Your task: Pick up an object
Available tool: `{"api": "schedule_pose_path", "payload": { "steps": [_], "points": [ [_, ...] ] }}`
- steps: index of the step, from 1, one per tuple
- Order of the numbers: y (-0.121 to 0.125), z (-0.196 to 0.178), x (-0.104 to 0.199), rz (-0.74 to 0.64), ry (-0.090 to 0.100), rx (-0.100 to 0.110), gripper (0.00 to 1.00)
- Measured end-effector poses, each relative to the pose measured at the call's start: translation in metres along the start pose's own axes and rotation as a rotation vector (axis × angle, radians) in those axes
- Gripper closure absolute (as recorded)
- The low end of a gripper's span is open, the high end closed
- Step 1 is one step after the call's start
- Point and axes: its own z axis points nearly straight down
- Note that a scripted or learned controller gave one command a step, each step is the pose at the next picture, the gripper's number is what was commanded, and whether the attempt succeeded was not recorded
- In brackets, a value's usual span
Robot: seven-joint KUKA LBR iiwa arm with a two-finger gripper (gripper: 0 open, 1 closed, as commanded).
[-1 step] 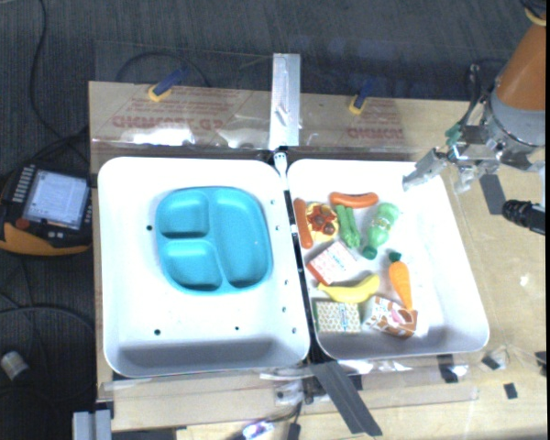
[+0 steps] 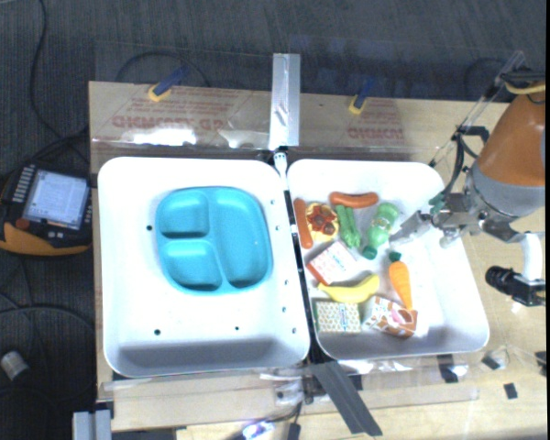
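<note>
Now gripper (image 2: 411, 231) hovers just beside green bottle (image 2: 379, 227) in right bin (image 2: 467, 310).

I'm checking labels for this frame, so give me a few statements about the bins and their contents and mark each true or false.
1. The blue divided tray lies in the left bin. True.
2. The banana lies in the left bin. False: it lies in the right bin, among the other toy foods.
3. The carrot lies right of the banana. True.
4. The gripper holds the carrot. False: it is above the carrot, near the green bottle, with nothing seen between its fingers.
5. The sausage lies near the right bin's far edge. True.
</note>
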Motion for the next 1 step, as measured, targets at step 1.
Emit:
{"api": "schedule_pose_path", "payload": {
  "steps": [1],
  "points": [
    [-0.0290, 0.0865, 0.0206, -0.165, -0.005, -0.014, 0.00]
  ]
}}
